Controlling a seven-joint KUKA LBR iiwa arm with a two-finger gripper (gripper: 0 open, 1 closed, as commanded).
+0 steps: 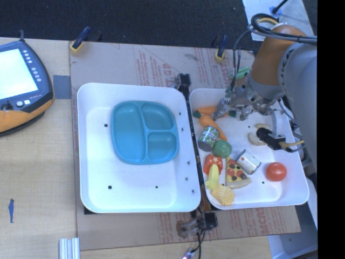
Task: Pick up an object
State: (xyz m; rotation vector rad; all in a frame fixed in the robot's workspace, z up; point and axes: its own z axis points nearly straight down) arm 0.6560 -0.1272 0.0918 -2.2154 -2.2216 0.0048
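Observation:
My gripper (233,108) hangs low over the back of the right bin (294,198), just right of an orange carrot (206,112). Nothing can be seen between its fingers. Toy foods lie along the bin's left side. Among them are a second carrot (212,125), a grey can (207,137), a green vegetable (221,148), a red pepper (211,163), a yellow corn cob (214,175), a pizza slice (237,174) and a yellow waffle piece (223,196). A small white can (248,162) and a red tomato (276,171) lie further right.
The left bin (91,144) holds a blue divided plate (145,132). A tablet in an orange case (21,85) lies on the bench at far left. Clamps sit between the bins at the back (184,81) and front (197,223). A tan piece (254,138) lies below the wrist.

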